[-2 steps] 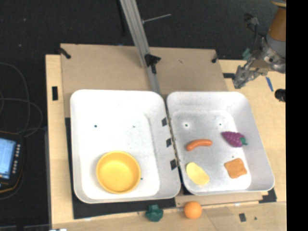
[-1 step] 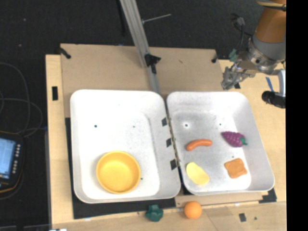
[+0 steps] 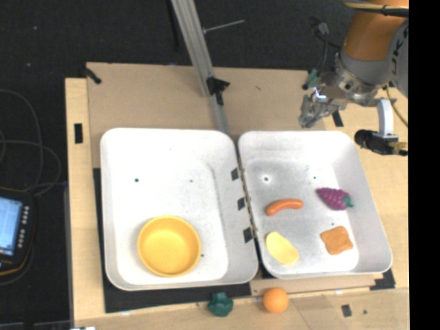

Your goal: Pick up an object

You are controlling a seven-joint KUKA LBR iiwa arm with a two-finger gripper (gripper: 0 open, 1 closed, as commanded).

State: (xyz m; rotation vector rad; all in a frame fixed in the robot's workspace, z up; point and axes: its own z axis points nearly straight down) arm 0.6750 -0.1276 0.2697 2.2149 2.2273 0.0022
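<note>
The right bin (image 3: 357, 162) holds an orange sausage (image 3: 284, 206), a purple bunch of grapes (image 3: 333, 198), a pale yellow piece (image 3: 281, 247) and an orange-brown square piece (image 3: 336, 240). A yellow bowl (image 3: 168, 245) lies in the left bin (image 3: 117, 157). My gripper (image 3: 313, 112) hangs above the far rim of the right bin, well clear of the objects, with nothing seen between its fingers.
An orange ball (image 3: 275, 300) and a small green object (image 3: 220, 304) lie on the bench in front of the bins. A slanted metal post (image 3: 196, 43) rises behind the gap between the bins. A black device (image 3: 10, 229) sits at the left edge.
</note>
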